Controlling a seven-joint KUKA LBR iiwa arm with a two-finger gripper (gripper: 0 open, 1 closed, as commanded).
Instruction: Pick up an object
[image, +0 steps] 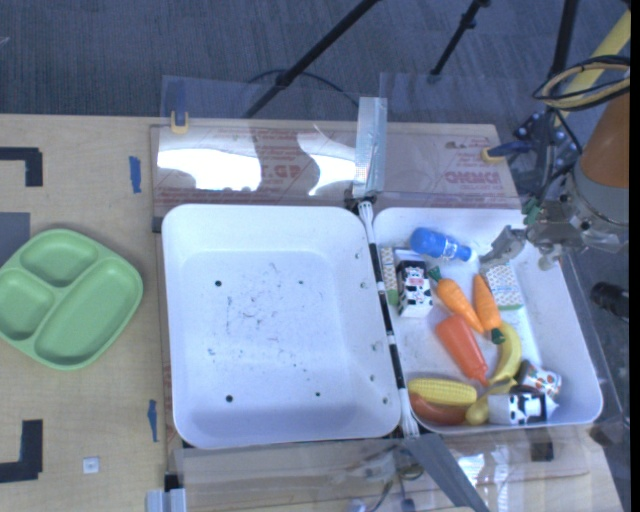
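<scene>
The grey two-finger gripper (525, 243) hangs over the upper right part of the right-hand shallow white bin (585, 345), below the arm's orange band at the right edge of the view. Its metal parts are small and blurred against the bin wall, so I cannot tell how far apart it stands, and nothing can be seen held in it. It sits just above a small flat packet with a green and white pattern (503, 283); whether it touches the packet cannot be told.

The objects to pick from all lie in the right bin. A blue plastic bottle with a white cap (438, 243) lies near the top, left of the gripper. Below it stands a small black and white cow-patterned carton (414, 285). Three orange carrot-shaped toys lie at a slant in the middle: a slim one (456, 298), another (486, 303) just beside the packet, and a thicker, redder one (462, 345). A yellow toy banana (507, 357) curves down the right of them. Along the bottom lie a yellow toy corn cob (441, 390), resting on a reddish piece, and a second small black and white figure (528, 403).

The left-hand shallow white bin (200, 240) has faint scuff marks on its floor. A green divided plastic plate (66, 297) rests on the pale wooden surface (75, 170), well apart from both bins.
</scene>
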